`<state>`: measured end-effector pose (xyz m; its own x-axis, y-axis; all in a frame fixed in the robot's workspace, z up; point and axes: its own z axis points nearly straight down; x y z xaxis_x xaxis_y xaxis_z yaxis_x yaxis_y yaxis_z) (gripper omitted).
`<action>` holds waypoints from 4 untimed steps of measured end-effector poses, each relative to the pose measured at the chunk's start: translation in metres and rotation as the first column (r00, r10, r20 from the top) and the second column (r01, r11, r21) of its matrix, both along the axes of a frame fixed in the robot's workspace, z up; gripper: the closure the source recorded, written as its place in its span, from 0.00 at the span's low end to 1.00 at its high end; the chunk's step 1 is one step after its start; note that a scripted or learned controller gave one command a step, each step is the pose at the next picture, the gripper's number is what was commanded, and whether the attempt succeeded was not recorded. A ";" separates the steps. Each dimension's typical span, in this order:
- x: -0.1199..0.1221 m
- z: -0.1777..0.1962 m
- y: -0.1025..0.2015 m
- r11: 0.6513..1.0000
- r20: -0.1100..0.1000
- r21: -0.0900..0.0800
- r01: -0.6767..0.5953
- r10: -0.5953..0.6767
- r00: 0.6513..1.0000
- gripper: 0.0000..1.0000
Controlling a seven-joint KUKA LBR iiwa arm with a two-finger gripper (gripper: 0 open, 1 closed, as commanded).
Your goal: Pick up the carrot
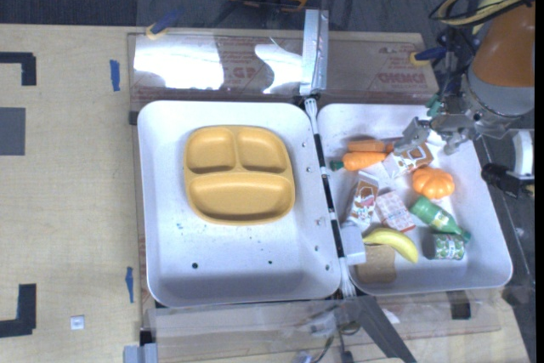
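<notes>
The carrot [364, 159], orange with a small green tip at its left end, lies in the upper left of the right bin [497, 268], close to the divider. A second orange stick-shaped piece [371, 146] lies just above it. My gripper [434, 135] hangs over the bin's upper right part, about a hand's width to the right of the carrot and apart from it. Its fingers stand open with nothing between them, above a small white and orange carton [415, 155].
Right bin also holds a small orange pumpkin [433, 182], green bottle [435, 215], banana [393, 241], dark can [448, 246], two snack cartons [365, 200] and a brown block [378, 264]. Left bin [161, 259] bears a yellow divided plate [240, 172].
</notes>
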<state>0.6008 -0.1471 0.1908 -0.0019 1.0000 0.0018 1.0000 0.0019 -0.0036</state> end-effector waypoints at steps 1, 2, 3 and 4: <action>0.058 -0.063 0.005 0.987 0.008 -0.005 -0.158 0.158 0.987 0.00; 0.058 -0.063 0.005 0.987 0.008 -0.005 -0.158 0.159 0.987 0.00; 0.049 -0.093 0.052 0.969 0.030 -0.013 -0.246 0.246 0.969 0.00; 0.064 -0.005 0.091 0.956 0.007 -0.003 -0.292 0.292 0.956 0.00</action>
<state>0.6645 -0.0562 0.1858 -0.2942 0.9557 -0.0014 0.9557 0.2942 0.0030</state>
